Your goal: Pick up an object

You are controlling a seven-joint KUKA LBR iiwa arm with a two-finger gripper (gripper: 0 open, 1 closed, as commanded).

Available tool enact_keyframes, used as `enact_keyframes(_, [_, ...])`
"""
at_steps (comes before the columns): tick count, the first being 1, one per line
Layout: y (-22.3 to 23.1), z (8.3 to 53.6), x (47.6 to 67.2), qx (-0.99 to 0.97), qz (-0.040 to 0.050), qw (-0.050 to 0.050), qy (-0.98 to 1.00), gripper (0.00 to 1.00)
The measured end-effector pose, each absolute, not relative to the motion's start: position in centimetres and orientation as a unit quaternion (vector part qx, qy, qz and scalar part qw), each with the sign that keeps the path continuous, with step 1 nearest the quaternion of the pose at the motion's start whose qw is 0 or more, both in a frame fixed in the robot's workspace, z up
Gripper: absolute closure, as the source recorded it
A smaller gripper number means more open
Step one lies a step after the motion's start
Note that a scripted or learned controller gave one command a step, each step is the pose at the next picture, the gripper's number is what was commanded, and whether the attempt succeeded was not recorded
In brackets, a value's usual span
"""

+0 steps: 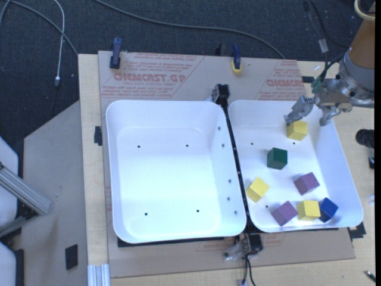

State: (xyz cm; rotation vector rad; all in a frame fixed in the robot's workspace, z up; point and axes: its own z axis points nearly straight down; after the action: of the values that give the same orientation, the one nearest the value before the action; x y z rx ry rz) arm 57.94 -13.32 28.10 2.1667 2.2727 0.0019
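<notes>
Looking down on the bench from the camera view, you have two white bins side by side: the left bin and the right bin, which carries all the blocks. The arm comes in from the right edge, and its gripper hangs over the far part of the right bin with its two fingers spread apart. Nothing sits between them. One finger ends just above a yellow block lying near the bin's far end; the other finger is off to that block's right, so the block lies below and slightly left of the gap rather than inside it. You cannot tell from this slant whether the left finger touches the block.

Nearer you, a dark green block rests toward the bin's middle. A second yellow block lies close to the bin's left wall. A purple block sits to the right of it. Along the near wall you see another purple block, a third yellow block and a blue block packed closely in a row.
</notes>
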Motion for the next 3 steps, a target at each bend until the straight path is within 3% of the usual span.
enact_keyframes(1, [-10.4, 13.2, 51.8, 0.707, -0.0039, -0.006, 0.707, 0.0])
enact_keyframes(2, [-11.4, 10.6, 49.7, 0.707, 0.0028, 0.004, 0.708, 0.0])
enact_keyframes(3, [-11.3, 10.3, 49.5, 0.707, 0.0033, 0.004, 0.707, 0.0])
